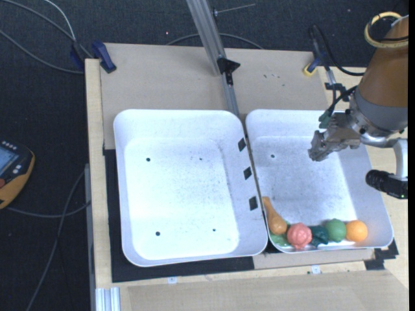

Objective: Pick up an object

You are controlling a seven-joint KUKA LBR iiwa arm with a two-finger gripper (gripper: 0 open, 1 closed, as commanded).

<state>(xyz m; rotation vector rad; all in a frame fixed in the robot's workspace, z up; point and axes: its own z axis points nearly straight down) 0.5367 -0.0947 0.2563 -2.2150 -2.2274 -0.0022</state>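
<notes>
- My end effector [319, 150] hangs over the upper right part of the right bin [305, 125], near its far rim. It looks small and blurred from this angle, so I cannot tell how it is set, and I see nothing carried in it.
- Behind it my grey wrist and orange-banded arm [386, 63] reach in from the right side of the picture.
- The things I could pick lie well apart from my end effector, in a row along the near edge of the same bin. I count four, or perhaps five: an orange carrot-shaped piece [273, 217], a pink ball [299, 234], a green ball [335, 229] and an orange ball [356, 230]. A small dark teal thing [319, 236] sits between the pink and green ones; I cannot make out what it is.
- The left bin [181, 186] sits just beside the right one; there are two bins in all, both white, on a tan surface [162, 76].
- I judge the task barely begun: no object is lifted. Left to do: move toward the near edge, come down on one piece, grip it and raise it.
</notes>
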